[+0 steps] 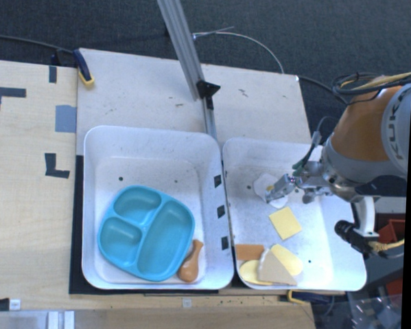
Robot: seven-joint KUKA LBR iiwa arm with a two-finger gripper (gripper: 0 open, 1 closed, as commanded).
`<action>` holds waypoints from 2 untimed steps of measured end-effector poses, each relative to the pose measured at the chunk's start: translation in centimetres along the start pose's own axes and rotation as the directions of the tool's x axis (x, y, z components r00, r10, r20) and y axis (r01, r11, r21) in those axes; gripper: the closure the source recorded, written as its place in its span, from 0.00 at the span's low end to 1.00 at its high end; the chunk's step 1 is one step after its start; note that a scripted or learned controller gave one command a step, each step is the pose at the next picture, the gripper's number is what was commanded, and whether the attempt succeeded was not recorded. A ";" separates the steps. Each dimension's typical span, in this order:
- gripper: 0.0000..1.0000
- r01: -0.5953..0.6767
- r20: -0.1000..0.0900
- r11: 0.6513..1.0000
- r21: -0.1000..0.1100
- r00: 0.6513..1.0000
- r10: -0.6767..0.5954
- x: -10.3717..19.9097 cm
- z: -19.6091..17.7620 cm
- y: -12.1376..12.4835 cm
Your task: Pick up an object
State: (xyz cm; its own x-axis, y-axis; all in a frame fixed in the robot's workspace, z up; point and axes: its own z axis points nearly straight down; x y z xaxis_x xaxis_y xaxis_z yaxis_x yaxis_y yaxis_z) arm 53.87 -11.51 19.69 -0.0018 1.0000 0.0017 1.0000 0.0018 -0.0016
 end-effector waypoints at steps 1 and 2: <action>0.00 -0.003 0.006 1.000 -0.009 1.000 0.004 -5.4 -9.7 1.3; 0.00 -0.001 0.006 1.000 -0.010 1.000 0.001 -8.5 -24.9 0.1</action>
